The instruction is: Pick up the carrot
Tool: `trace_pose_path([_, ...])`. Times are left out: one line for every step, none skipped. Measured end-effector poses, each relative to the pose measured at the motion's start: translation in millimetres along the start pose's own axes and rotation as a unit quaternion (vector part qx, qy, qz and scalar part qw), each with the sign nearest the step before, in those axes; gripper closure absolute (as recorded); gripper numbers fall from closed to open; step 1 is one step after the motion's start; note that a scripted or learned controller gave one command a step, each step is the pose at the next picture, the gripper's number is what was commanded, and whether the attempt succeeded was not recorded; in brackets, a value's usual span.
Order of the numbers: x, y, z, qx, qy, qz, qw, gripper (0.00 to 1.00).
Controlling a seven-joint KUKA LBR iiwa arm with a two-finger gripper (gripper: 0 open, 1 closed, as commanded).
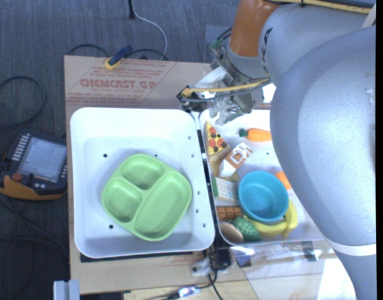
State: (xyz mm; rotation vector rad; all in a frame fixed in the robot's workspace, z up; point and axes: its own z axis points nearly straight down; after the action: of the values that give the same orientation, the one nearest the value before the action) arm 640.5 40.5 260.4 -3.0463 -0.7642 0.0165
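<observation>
Carrot (258,134) lay untouched at the frame's upper right; gripper (230,112) hovered just left, opening impossible to tell. Approach step: next, shift right and descend.

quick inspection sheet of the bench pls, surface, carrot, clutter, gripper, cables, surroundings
surface: two white bins side by side; left bin holds a green divided plate.
job's things: carrot lies in the right bin's far part, untouched.
clutter: pizza slice, blue bowl, banana and other toy foods crowd the right bin.
grippers: gripper hovers over the right bin's far left corner, beside the carrot; finger state unclear.
cables: black cable loops on the floor at left.
surroundings: handheld pendant on the carpet, cardboard under the bins.
</observation>
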Motion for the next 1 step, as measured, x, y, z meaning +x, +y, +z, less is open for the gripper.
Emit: trace_pose_path([-0.4, 1.4, -10.5, -0.001, -0.001, -0.001, 1.0000, 1.00])
